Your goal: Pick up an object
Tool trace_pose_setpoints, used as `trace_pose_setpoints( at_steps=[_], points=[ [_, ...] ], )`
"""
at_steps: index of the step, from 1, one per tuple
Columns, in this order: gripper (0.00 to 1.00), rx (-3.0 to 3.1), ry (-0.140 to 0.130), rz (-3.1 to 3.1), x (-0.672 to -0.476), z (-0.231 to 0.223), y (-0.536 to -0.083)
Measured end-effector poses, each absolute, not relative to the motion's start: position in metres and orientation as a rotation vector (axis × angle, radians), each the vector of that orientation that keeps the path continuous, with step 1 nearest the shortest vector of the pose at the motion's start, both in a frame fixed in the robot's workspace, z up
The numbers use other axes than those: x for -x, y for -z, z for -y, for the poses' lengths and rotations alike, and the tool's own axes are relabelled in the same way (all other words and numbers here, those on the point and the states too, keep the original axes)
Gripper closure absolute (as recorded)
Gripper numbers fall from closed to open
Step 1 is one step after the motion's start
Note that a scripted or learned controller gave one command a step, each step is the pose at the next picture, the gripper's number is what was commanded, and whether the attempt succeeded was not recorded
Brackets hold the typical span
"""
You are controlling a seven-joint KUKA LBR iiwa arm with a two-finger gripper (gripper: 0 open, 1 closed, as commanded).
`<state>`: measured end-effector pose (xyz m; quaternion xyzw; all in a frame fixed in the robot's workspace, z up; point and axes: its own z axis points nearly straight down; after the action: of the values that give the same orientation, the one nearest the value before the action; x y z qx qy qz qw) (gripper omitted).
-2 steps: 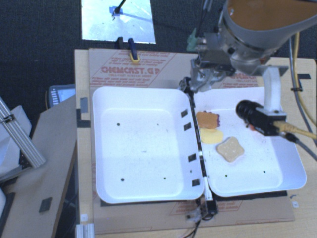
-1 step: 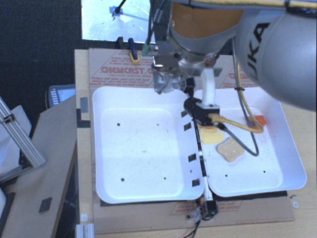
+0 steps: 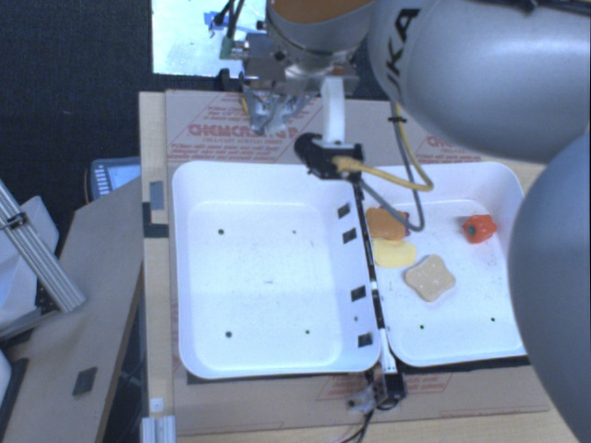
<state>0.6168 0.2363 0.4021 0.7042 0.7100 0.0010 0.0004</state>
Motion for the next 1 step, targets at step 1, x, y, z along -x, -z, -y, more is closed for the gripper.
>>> trace_pose_setpoints(
  at_steps=[1],
  points=[
    [1.0, -2.207, -0.027, -2.225, -0.6113, -0.2341, -0.5452]
  ],
)
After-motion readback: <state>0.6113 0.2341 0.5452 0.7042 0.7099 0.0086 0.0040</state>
